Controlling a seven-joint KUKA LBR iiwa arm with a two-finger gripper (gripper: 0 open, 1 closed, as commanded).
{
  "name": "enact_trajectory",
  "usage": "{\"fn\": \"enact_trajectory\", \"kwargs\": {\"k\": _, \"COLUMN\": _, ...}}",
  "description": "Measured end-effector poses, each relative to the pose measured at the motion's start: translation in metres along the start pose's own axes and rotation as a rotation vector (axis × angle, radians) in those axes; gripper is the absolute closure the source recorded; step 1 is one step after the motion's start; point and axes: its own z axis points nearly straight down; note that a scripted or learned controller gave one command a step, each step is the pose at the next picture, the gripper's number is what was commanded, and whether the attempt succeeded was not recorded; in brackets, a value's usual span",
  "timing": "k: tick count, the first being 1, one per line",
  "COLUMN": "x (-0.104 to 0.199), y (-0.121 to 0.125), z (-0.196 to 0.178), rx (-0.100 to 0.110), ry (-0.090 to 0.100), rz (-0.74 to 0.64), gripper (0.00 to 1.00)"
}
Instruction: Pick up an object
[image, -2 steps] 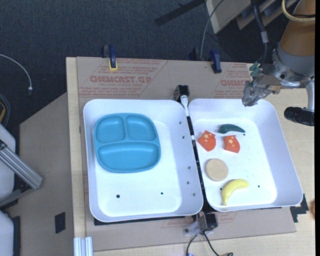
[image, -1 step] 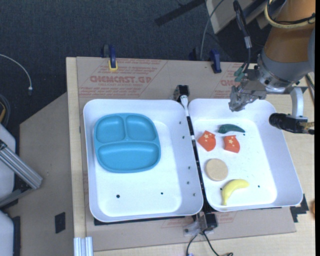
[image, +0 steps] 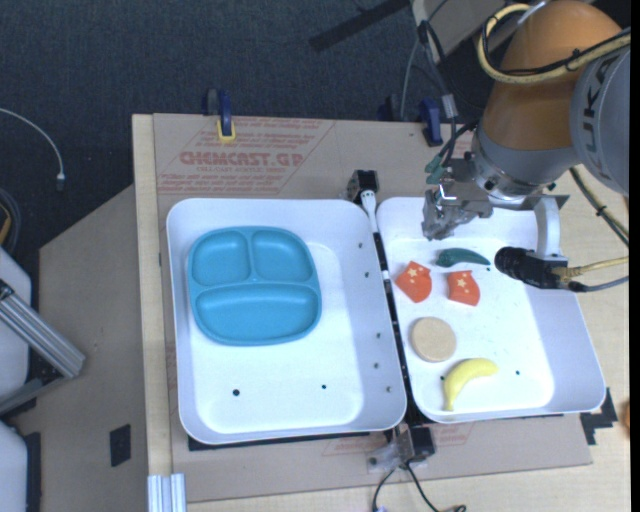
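The grey metal gripper (image: 441, 222) hangs just above the dark green pepper-shaped toy (image: 462, 258) at the back of the shallow white right bin (image: 570, 340); whether it is released or clenched, I cannot tell.

Robot lab test station

A grey and orange industrial arm (image: 545, 90) reaches over a desk (image: 260, 160) of printed board held by blue clamps (image: 222, 115), bearing two white bins (image: 290, 420) with toy food, loose cables (image: 40, 140) and aluminium framing (image: 35, 335) around.
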Motion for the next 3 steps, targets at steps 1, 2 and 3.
{"fn": "enact_trajectory", "kwargs": {"k": 1, "x": 0.051, "y": -0.02, "z": 0.017, "rx": 0.0, "ry": 0.0, "rz": 0.0, "gripper": 1.0}}
{"fn": "enact_trajectory", "kwargs": {"k": 2, "x": 0.105, "y": -0.044, "z": 0.024, "rx": 0.001, "ry": 0.001, "rz": -0.003, "gripper": 1.0}}
{"fn": "enact_trajectory", "kwargs": {"k": 3, "x": 0.102, "y": -0.043, "z": 0.024, "rx": -0.001, "ry": 0.0, "rz": 0.002, "gripper": 0.0}}
